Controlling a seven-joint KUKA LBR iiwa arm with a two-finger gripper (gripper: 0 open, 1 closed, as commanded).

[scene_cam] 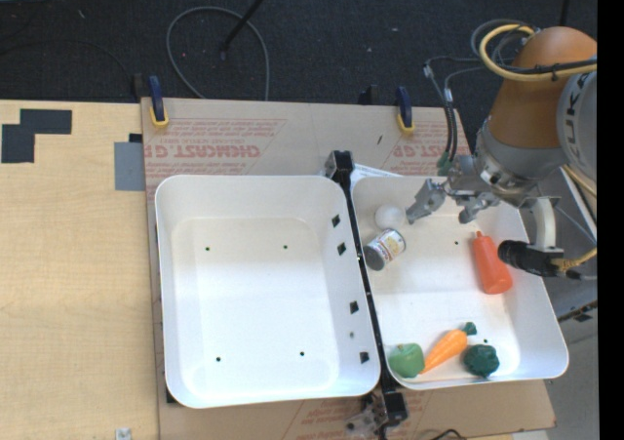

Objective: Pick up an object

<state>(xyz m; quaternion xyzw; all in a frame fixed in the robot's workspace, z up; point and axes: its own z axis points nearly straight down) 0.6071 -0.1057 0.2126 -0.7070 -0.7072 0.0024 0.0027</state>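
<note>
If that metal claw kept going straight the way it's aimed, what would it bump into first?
Probably the small white ball, which lies just ahead of the gripper in the right bin. The little jar sits slightly beyond. Height is hard to judge from above, so it might pass over.

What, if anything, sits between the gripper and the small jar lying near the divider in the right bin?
Nothing visible. The gripper hangs over the upper part of the right bin, and bare floor lies between it and the small jar. A white ball sits just above the jar, off to one side of the path.
</note>
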